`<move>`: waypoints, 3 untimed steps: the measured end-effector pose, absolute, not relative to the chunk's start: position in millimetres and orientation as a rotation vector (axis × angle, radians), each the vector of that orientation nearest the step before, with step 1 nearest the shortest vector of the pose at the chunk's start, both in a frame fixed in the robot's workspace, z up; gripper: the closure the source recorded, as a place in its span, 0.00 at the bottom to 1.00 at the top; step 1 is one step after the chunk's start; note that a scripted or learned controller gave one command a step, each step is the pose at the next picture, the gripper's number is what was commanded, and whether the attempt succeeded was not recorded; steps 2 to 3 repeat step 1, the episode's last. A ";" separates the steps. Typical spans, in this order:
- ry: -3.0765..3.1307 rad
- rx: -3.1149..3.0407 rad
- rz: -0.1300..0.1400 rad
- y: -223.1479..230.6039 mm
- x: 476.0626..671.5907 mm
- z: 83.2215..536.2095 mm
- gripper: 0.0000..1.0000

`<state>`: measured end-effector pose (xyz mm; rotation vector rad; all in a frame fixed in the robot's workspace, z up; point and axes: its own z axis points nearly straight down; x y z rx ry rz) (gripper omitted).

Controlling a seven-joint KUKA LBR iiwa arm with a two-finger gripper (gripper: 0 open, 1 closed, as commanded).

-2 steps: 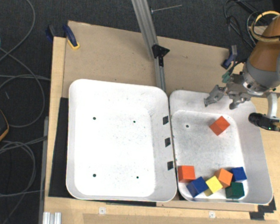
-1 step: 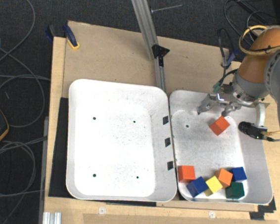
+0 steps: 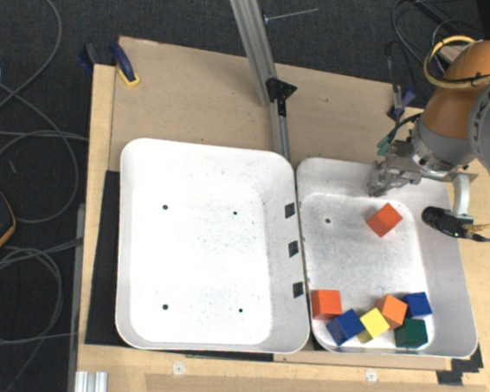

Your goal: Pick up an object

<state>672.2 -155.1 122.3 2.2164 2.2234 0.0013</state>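
I judge the lone orange cube (image 3: 384, 220), lying toward twelve o'clock in the right bin (image 3: 453, 282) just beneath my gripper (image 3: 384, 184), light, rigid and best pinched across opposite flat faces, though I cannot tell how its fingers stand.

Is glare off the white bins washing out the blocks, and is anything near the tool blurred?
Camera view: lighting is even; the right bin is bright but not blown out, and the block cluster keeps clear colours. The orange block is sharp with a faint shadow. The tool looks slightly soft against the grey arm, so its fingers are hard to read.
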 end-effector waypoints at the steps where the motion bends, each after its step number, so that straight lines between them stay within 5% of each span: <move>1: 2.217 2.215 0.006 -163.1 677.8 172.5 1.00; 3: 2.217 2.215 0.006 -163.1 677.8 172.5 1.00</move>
